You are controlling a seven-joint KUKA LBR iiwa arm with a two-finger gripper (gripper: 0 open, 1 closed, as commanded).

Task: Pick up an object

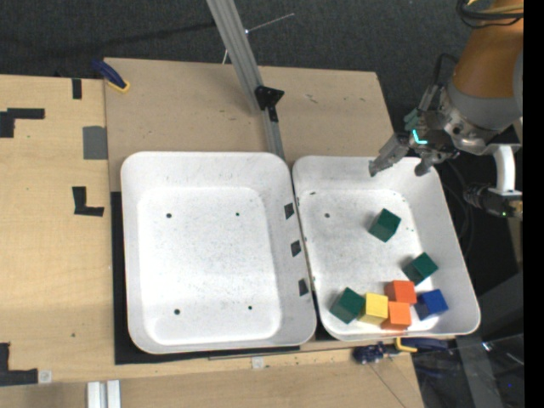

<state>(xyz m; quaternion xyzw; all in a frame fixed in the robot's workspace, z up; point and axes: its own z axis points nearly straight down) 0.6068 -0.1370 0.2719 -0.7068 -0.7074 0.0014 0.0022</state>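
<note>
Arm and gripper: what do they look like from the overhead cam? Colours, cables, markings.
The arm has an orange band above a grey wrist section. Below it sits a dark metal gripper with two thin dark fingers and a small teal light on its body. Black cables loop above the orange band and run down beside the wrist, near a white bracket. No readable markings.

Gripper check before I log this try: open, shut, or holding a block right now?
Gripper: open, nothing between its fingers, above the right bin's far edge.
</note>
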